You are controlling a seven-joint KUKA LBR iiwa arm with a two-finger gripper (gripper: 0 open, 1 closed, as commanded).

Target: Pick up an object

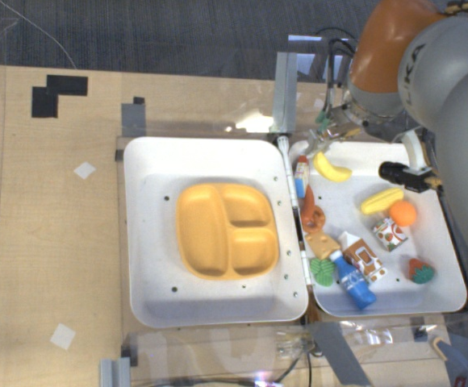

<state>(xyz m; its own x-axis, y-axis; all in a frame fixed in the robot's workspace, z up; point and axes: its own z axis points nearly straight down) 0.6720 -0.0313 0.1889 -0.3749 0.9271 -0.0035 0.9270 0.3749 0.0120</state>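
My gripper (323, 134) hangs over the far left corner of the right bin (452, 293), below the arm's orange band. A yellow banana (332, 168) lies just in front of and below it, apart from it. Further right in the bin are a yellow oblong piece (381, 201), an orange ball (403, 213) and a small carton with red print (389, 233). Toward the near side lie a blue bottle (355, 285), a white and brown carton (361, 256), a green toy (323, 273) and a strawberry (419, 271). Nothing shows in the gripper.
The left bin (149, 216) holds a yellow divided tray (226, 228). Along the right bin's left wall lie a red and blue tube (300, 176), a brown toy (311, 213) and a tan piece (323, 244). The grey arm covers the bin's far right side.
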